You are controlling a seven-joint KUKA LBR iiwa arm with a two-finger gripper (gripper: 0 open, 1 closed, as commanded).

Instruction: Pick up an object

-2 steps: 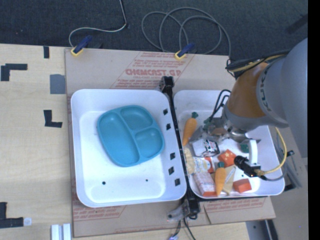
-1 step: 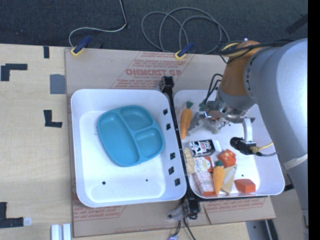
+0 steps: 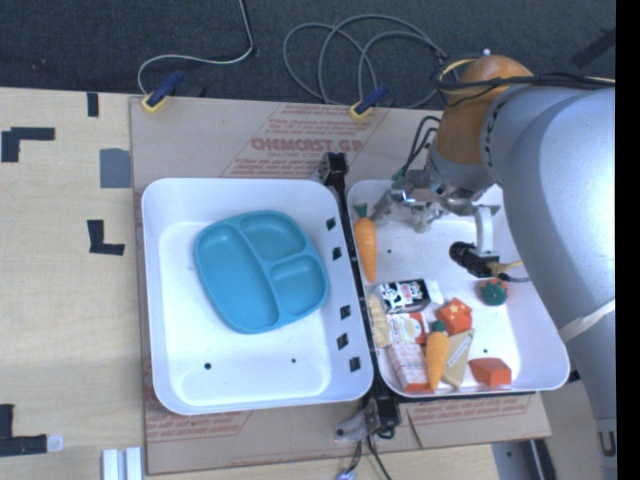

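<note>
An orange carrot (image 3: 366,249) lies along the left wall of the right bin (image 3: 530,363), right of centre in the frame, with a black-and-white carton (image 3: 404,294), a second carrot (image 3: 437,356) and orange blocks (image 3: 490,371) heaped below it toward the lower right. The gripper (image 3: 425,203) hangs over the bin's upper part, just right of the carrot. A blue divided plate (image 3: 260,268) sits in the left bin (image 3: 165,368), centre-left.

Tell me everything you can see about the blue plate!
The blue plate looks like smooth plastic, light blue, with rounded corners. It has three hollows: one big one and two smaller ones. It lies flat and right side up, turned at a slant, in the left white bin. It rests on the bin's floor, and its hollows hold nothing.
</note>
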